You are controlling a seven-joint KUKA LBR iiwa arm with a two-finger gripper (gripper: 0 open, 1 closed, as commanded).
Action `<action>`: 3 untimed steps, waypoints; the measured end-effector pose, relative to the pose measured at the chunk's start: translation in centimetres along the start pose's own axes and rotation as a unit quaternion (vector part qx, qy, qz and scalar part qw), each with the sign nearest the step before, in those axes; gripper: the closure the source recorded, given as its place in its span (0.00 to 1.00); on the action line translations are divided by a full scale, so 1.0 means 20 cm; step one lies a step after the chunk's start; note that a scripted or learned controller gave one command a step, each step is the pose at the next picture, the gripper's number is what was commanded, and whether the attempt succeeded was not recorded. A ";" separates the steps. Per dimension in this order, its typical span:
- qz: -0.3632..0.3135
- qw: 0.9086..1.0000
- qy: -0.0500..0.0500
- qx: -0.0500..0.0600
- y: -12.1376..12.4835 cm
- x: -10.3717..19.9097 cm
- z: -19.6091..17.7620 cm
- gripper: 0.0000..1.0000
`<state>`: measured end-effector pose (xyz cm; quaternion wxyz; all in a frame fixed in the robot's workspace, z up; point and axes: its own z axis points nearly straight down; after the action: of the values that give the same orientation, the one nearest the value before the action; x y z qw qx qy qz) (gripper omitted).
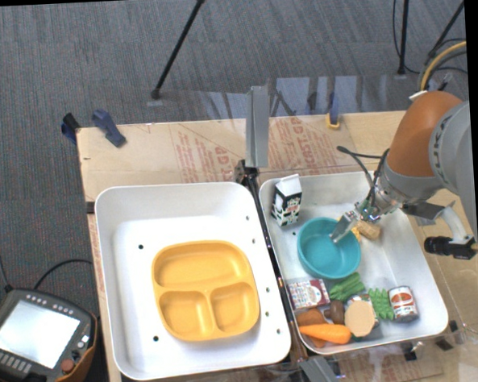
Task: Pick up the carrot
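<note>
Since the carrot (326,333) is lying flat along the front wall of the right bin (416,252), it's wedged in a pretty crowded corner: a brownish piece sits just behind it, a round tan disc (360,317) touches its right end, and a small printed packet (306,292) is close behind. Looks like a toy one, so my guess is light, stiff and a bit slick (tapered too, so it could squirt out). I'd grab across the thicker middle, coming straight down. The gripper (350,224) is well apart from it, up over the rim of the teal bowl (330,249) next to a small tan thing, and its fingers look close together with nothing visibly between them.
</note>
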<state>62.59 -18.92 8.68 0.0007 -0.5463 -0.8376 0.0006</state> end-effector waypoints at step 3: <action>-0.075 0.997 0.000 -0.001 0.10 0.22 0.00 1.00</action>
<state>62.62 -14.10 8.78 0.0002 -0.4818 -0.8763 -0.0003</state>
